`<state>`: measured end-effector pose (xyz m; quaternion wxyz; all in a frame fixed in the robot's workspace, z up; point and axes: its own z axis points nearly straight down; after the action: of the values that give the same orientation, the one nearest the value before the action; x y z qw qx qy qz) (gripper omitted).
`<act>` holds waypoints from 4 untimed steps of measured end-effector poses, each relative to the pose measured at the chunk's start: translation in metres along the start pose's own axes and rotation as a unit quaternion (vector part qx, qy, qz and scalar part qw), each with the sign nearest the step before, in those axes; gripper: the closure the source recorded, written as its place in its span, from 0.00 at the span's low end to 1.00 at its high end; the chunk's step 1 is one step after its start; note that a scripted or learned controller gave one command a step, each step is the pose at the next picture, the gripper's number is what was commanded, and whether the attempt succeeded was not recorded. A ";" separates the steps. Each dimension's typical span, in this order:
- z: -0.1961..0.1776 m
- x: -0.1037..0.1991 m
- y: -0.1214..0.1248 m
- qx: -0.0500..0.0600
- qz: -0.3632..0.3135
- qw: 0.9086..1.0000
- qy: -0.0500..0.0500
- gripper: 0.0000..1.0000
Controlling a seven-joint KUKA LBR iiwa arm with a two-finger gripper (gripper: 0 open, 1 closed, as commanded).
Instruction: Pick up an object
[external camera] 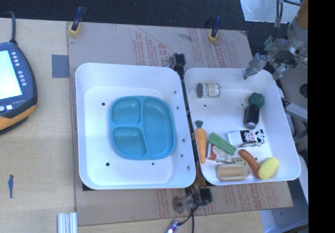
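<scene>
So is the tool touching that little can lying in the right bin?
Apart. The camera view shows the tool over the right bin's far corner, with bare white floor between it and the can.

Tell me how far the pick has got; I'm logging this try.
Nothing looks done yet: the carrot, corn and can all lie in the right bin. In hand: the pincer is at that bin's far right corner, above its rim. Left: reach an object, grip, lift.
</scene>
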<state>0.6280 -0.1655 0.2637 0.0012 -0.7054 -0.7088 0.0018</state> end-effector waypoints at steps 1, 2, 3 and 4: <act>0.110 -0.047 -0.009 0.001 0.000 1.000 -0.001 0.00; 0.173 -0.039 -0.046 0.001 -0.001 1.000 0.000 0.00; 0.172 -0.013 -0.006 0.000 -0.001 1.000 -0.001 0.00; 0.090 -0.046 0.015 -0.002 0.001 1.000 0.000 0.00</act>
<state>0.6428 -0.2119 0.1736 0.0004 -0.7063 -0.7079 0.0004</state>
